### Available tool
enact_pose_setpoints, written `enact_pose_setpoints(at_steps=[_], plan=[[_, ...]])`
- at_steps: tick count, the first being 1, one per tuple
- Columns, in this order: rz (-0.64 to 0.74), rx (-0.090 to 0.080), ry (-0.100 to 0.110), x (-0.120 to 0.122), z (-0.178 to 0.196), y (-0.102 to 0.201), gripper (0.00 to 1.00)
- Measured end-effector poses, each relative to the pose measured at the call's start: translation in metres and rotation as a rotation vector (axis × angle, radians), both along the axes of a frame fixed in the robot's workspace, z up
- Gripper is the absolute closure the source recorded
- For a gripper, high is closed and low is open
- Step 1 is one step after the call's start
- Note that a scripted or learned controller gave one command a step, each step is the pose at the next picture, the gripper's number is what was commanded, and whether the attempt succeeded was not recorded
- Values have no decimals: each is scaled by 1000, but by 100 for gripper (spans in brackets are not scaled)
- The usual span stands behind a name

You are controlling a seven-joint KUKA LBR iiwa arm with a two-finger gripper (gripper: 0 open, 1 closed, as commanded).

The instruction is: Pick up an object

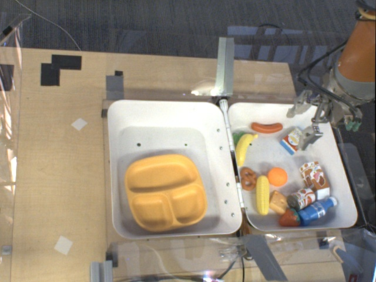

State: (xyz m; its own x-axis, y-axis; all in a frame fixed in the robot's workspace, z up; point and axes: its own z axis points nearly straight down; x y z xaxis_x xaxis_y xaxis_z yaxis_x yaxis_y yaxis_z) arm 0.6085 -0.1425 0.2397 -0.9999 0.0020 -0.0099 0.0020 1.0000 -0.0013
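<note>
We see the carton (290,142), small and white with blue and red on it, lying in the upper part of the right bin (346,184), just right of the sausage (267,127). The gripper (309,120) hangs over that bin's upper right corner, just above and to the right of the carton. Its fingers (301,103) stand apart, and we see nothing between them. One lower tip looks very close to the carton's right edge, though we cannot tell whether they touch. The arm (359,54) comes in from the right, its orange band above the wrist.

Below the sausage, along the bin's left wall, lies a banana (243,148) with a green piece (237,137) at its top end. Lower down we find a pretzel (248,178), an orange (277,176) just beside it and a corn cob (262,195) standing lengthwise below them. To the right sits a brown and white box (312,174). Under it are a can (303,198) and a blue bottle (318,210), lying close together. A red piece (288,218) rests at the front wall, next to the bottle, with a tan piece (278,202) between it and the corn.

The left bin (147,119) holds a yellow tray (166,189) with three compartments, set toward the front.
</note>
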Motion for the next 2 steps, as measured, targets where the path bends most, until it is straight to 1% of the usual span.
enact_pose_setpoints(at_steps=[1,2], plan=[[-361,5,6,-17,-80,56,0],[-1147,13,-4,-28,-150,61,0]])
